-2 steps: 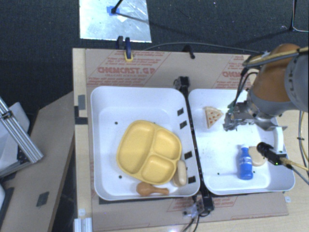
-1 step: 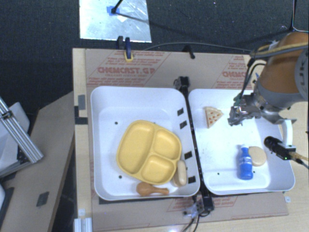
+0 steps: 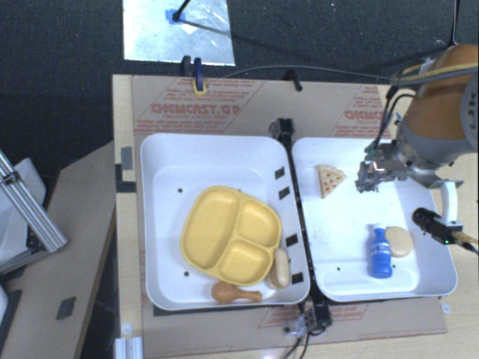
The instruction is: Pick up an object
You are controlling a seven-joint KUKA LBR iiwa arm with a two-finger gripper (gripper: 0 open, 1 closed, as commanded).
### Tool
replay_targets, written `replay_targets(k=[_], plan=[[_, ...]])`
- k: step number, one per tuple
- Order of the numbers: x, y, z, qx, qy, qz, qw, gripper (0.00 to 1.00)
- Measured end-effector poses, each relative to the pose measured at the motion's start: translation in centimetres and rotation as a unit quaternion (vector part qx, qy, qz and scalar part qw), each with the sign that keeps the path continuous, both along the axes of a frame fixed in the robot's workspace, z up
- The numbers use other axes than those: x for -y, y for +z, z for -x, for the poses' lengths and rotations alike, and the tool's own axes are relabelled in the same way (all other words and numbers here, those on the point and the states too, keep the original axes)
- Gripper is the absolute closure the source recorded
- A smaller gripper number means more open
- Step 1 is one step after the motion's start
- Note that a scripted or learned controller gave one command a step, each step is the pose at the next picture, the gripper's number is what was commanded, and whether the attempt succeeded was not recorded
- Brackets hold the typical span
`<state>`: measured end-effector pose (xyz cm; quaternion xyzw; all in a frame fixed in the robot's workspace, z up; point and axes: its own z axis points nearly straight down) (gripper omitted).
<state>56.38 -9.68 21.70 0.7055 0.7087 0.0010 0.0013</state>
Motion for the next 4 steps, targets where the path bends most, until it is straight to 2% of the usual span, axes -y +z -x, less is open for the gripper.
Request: replay_targets(k=[1, 2, 4], plan=[[-5.5, -0.5, -0.9, 0.000, 0.003, -0.0010, 1.0000, 1.00], [-9.9, -0.7, -3.1, 0.000, 0.002, -0.0010, 1.0000, 1.00], [-20.1, 1.9, -6.0, 0.000, 0.003, -0.0016, 1.0000, 1.00]])
